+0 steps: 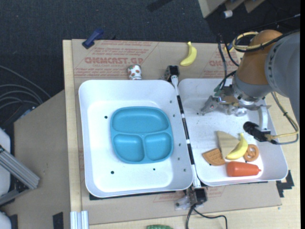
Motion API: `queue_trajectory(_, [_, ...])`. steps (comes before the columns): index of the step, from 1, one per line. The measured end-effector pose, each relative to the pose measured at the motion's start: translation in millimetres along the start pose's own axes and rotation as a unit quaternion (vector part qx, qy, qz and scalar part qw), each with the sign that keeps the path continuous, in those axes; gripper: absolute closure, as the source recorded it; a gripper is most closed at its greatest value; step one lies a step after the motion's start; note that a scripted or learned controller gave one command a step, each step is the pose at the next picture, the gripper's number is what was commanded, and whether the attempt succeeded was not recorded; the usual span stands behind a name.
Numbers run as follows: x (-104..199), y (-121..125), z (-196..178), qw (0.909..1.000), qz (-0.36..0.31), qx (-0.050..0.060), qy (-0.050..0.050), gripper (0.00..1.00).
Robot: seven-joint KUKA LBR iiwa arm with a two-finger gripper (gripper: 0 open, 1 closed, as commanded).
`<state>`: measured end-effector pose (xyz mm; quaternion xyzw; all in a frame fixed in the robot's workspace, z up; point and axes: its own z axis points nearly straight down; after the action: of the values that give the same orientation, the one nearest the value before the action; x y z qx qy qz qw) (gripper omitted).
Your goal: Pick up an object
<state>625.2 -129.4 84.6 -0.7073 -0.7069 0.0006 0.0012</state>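
Note:
The right bin (205,92) holds a cluster of toy food in its near corner: a yellow banana (238,150), a red-orange carrot (243,169), a brown pretzel ring (252,152), a tan wedge (223,138) and an orange cracker (213,157). My gripper (213,104) hangs over the far half of this bin, above bare white floor and roughly 80 pixels up the frame from the food pile. Nothing is seen held in it. The grey arm with its orange band (255,56) comes in from the upper right.
A blue divided plate (141,133) lies in the left bin (90,128). On the bench behind the bins lie a second banana (189,55), a small patterned cup (135,71) and a blue piece (93,38). Cables (281,136) trail by the arm.

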Motion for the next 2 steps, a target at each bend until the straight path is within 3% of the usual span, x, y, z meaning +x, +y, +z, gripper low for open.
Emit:
queue_trajectory(1, [7,42,0,1.0,-0.001,-0.002,0.0,0.0])
queue_trajectory(2, [8,42,-11,1.0,-0.001,-0.003,-0.001,1.0])
